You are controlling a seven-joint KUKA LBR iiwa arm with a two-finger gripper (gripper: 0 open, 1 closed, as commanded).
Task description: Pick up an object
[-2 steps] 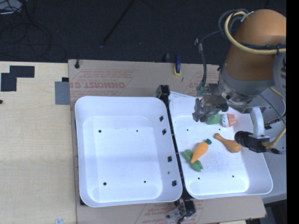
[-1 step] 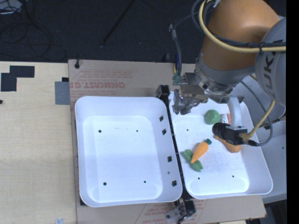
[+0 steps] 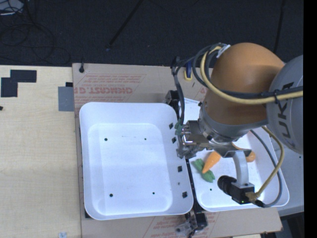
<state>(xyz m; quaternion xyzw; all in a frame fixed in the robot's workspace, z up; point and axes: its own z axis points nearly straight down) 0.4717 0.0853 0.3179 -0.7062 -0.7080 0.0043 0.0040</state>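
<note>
Nearest the camera, at the counter's (image 3: 39,182) front edge, the front rims of two white bins sit side by side on a cardboard sheet (image 3: 124,86). The left bin (image 3: 89,133) shows bare white floor with a few small dark holes.

In the right bin (image 3: 277,200), toward its front, a black cylindrical fitting (image 3: 237,189) on a grey bracket hangs off the wrist. Just beyond it, near the bin's left wall, lies a toy carrot (image 3: 210,161), orange body with a green leafy end (image 3: 204,171) pointing toward the front-left. A second small orange piece (image 3: 250,156) peeks out to the right, mostly hidden by the arm.

The hand (image 3: 190,142) looks to sit low over the divide between the bins, just left of the carrot; whether its fingers are apart or together cannot be told here, since the wrist covers them. Nothing is visibly held.

To do the pick well, I judge the hand should shift toward the bin's middle so it centres over the carrot's orange body, turn to span its narrow width, and keep off the bin wall while descending.

Farther back, the arm (image 3: 242,88) is folded steeply downward, its big orange joint cover over the right bin's rear half, cables (image 3: 198,63) looping around it, grey link leaving toward the counter's right edge.
</note>
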